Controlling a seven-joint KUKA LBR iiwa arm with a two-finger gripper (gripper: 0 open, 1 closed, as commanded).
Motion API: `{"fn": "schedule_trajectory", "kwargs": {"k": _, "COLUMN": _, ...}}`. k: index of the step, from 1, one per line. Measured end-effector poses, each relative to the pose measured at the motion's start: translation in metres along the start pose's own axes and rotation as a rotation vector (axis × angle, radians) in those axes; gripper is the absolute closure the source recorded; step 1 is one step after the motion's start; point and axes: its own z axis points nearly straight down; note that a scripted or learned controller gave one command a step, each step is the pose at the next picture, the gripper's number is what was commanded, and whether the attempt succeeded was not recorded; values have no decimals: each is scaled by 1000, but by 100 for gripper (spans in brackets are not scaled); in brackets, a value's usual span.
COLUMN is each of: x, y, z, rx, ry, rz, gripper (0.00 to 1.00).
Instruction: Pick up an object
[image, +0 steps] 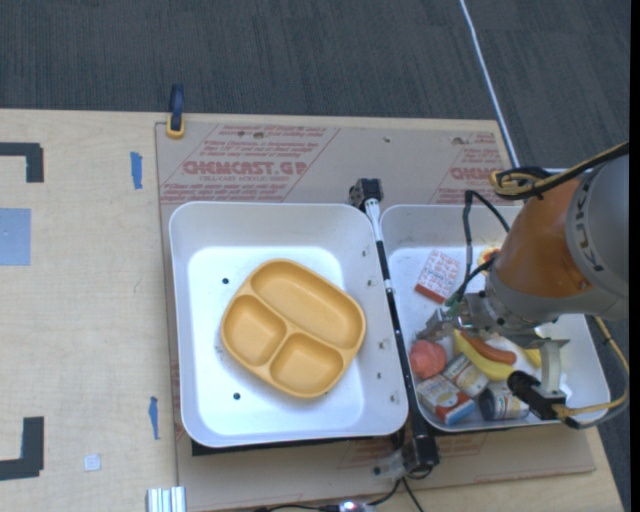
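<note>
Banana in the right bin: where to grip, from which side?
Grip the banana at mid-length, fingers across its narrow width, coming straight down. It lies flat and long on top of the clutter, so the upper side is free. The tomato crowds its left end, so I'd avoid that end.

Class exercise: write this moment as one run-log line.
arm: over right bin | end effector: low among cluttered items | left bin: yellow divided plate | lift: not yet seen

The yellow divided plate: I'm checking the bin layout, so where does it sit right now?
In the camera view, the yellow divided plate lies flat in the middle of the left bin, apart from the cluttered right bin where the arm reaches.
</note>
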Motion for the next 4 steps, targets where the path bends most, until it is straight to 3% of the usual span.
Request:
{"fn": "schedule_trajectory", "kwargs": {"k": 2, "x": -8, "y": -22, "z": 0, "rx": -2, "ry": 2, "rz": -2, "gripper": 0}}
{"fn": "schedule_trajectory", "kwargs": {"k": 3, "x": -8, "y": -20, "z": -11, "rx": -8, "ry": 0, "rz": -1, "gripper": 100}}
{"fn": "schedule_trajectory", "kwargs": {"k": 4, "x": 37, "y": -40, "z": -99, "rx": 1, "ry": 2, "rz": -3, "gripper": 100}}
